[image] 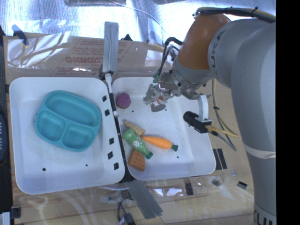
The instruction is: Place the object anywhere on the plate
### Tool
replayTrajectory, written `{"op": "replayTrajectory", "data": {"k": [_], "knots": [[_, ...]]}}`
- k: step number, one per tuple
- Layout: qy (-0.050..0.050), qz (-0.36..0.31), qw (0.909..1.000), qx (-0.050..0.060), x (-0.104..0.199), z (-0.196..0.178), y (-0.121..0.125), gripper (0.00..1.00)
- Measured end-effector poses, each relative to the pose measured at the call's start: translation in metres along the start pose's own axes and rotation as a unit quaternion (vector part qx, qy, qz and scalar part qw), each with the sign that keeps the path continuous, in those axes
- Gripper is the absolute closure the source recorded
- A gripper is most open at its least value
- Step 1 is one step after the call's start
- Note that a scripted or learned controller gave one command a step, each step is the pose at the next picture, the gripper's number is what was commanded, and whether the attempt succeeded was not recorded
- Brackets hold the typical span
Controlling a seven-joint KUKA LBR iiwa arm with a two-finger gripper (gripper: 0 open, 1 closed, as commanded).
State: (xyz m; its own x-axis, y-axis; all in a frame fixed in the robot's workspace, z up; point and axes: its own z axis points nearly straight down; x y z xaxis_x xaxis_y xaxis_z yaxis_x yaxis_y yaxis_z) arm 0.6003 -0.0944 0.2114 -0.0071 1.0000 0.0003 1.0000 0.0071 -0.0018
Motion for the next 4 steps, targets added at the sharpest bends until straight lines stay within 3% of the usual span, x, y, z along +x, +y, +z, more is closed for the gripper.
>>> {"op": "replayTrajectory", "data": {"k": [1,2,3,4], "knots": [[0.000,-0.004,1.0000,0.002,0.096,0.021,-0.024,1.00],[0.000,-0.004,1.0000,0.003,0.169,0.021,-0.055,1.00],[0.001,-0.001,1.0000,-0.004,0.182,-0.093,-0.069,1.00],[0.000,-0.001,1.0000,0.000,0.182,-0.089,-0.070,0.00]]}}
